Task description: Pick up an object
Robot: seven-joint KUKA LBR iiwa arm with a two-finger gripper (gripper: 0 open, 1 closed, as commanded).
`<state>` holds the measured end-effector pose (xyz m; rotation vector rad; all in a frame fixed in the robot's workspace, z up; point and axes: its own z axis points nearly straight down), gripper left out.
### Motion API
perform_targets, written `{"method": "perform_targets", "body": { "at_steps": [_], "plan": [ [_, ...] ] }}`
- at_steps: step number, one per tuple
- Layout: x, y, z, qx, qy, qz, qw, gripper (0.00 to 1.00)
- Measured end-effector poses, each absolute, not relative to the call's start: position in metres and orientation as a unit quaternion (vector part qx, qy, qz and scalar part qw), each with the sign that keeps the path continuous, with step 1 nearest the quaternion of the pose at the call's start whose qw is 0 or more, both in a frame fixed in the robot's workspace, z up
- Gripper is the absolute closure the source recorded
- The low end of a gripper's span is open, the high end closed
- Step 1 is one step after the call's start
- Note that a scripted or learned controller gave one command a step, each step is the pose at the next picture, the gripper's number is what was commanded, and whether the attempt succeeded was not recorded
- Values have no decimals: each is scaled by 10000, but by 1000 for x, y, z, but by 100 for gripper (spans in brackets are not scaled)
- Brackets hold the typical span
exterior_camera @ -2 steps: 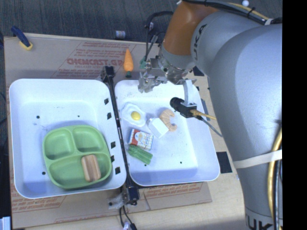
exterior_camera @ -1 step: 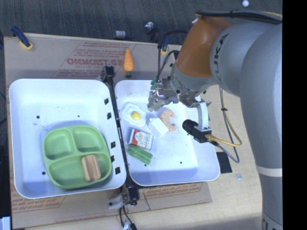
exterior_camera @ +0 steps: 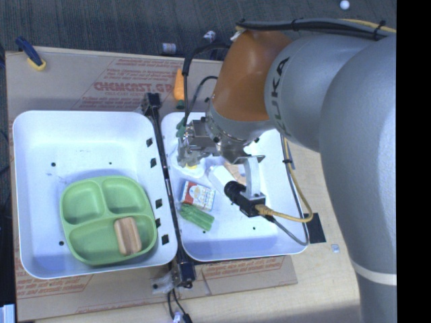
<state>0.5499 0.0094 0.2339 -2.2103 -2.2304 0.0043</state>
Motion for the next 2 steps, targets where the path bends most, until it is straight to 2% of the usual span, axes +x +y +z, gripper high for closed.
{"method": "perform_targets", "body": {
  "at_steps": [1, 2],
  "plan": [
    [550, 9, 234, -7045, -7097, 12, 4, 0],
    [481, -8, 191, -7048, -7094, 16, 11, 0]
  ]
}}
